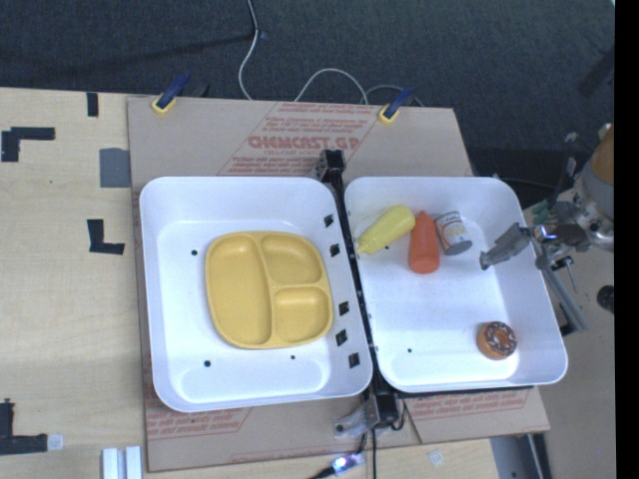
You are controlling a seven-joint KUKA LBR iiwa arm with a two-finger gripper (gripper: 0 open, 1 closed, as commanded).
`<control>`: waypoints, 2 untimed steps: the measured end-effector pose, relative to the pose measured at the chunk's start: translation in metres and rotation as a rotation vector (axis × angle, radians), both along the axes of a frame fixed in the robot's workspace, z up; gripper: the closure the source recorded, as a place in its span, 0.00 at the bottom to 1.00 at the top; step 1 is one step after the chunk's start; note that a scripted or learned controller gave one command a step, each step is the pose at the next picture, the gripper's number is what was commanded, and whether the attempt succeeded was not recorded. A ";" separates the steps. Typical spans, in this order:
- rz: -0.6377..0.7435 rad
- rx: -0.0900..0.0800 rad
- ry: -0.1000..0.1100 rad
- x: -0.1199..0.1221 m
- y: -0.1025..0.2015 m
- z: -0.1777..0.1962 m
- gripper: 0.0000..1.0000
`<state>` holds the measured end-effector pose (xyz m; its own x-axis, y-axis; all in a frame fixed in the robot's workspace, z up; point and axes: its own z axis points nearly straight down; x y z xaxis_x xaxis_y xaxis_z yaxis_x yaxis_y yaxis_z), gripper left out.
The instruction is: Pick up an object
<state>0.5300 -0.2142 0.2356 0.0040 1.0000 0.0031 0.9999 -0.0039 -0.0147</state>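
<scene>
The right bin holds a yellow oblong toy near its upper left. An orange carrot-like piece stands beside it, and a small silver can lies just right of that. A brown donut sits at the lower right corner. My gripper hovers over the bin's right rim, to the right of the can and above the donut. Its fingers are spread apart with nothing between them.
The left bin carries a yellow divided plate in its middle. A black hinge strip runs between the two bins. Both bins rest on a cardboard sheet held by clamps at the back.
</scene>
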 end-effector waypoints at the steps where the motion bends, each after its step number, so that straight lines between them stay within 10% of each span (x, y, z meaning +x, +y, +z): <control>1: 0.005 -0.003 -0.013 0.003 0.001 0.008 0.00; 2: 0.005 -0.003 -0.010 0.000 0.001 -0.055 0.00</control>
<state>0.5300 -0.2127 0.1803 -0.0007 1.0000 0.0004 1.0000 0.0007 -0.0045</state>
